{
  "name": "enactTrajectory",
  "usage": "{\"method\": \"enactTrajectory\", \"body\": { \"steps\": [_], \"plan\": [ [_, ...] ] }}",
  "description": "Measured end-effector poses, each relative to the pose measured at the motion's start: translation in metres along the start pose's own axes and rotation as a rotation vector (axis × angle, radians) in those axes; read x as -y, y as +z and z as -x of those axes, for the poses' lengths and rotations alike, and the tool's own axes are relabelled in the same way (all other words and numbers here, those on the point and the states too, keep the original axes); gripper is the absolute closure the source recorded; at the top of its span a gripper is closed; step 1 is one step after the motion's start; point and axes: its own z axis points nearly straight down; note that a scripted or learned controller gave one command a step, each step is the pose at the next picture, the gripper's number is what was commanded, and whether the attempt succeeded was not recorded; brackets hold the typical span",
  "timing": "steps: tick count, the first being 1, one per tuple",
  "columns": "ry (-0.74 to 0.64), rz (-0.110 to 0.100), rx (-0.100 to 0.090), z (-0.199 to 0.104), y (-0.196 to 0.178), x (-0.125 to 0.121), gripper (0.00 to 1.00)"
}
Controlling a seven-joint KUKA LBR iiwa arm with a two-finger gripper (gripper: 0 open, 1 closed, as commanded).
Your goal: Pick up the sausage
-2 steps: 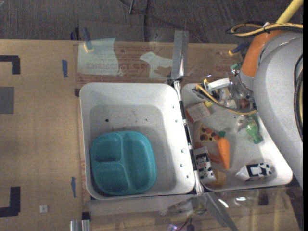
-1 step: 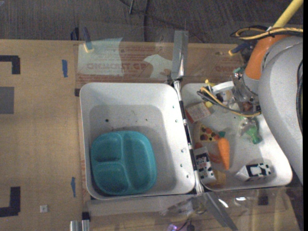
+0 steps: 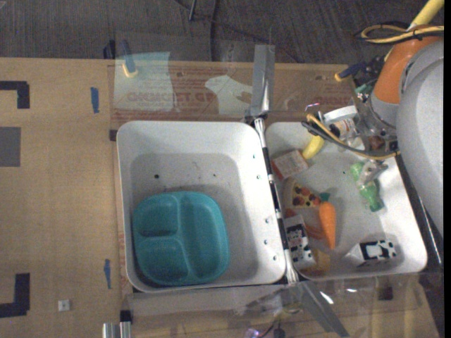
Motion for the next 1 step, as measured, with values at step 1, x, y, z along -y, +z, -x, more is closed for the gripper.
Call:
{"method": "enactTrajectory", "body": {
  "steps": [1],
  "plan": [
    [-0.003, 0.009, 0.015, -0.0041, 0.0384, 0.0134, 0.0]
  ]
}}
